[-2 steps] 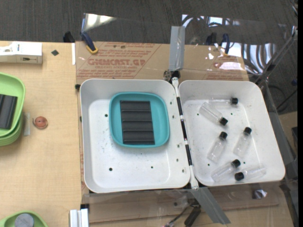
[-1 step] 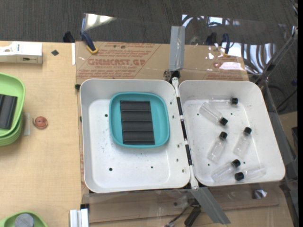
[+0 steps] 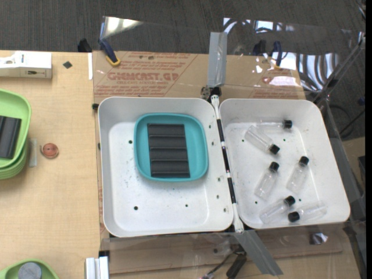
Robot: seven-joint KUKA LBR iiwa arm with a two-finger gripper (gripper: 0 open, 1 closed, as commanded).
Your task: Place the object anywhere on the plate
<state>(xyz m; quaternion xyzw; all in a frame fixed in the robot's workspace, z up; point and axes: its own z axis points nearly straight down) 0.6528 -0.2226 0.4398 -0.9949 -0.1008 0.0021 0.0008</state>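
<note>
A teal square plate (image 3: 198,150) with a dark ribbed insert lies in the left white bin (image 3: 116,202), toward its back. Several clear vials with black caps lie scattered in the right white bin (image 3: 325,132): one near the back (image 3: 273,124), one angled below it (image 3: 260,140), two in the middle (image 3: 267,181) (image 3: 297,173), and others at the front (image 3: 276,209) (image 3: 308,213).
Clear plastic sheeting and a cardboard panel (image 3: 151,74) stand behind the bins. On the wooden bench to the left sit a green tray (image 3: 20,115), a small red disc (image 3: 50,150) and a white box (image 3: 26,64). A metal hinge strip (image 3: 224,156) divides the bins.
</note>
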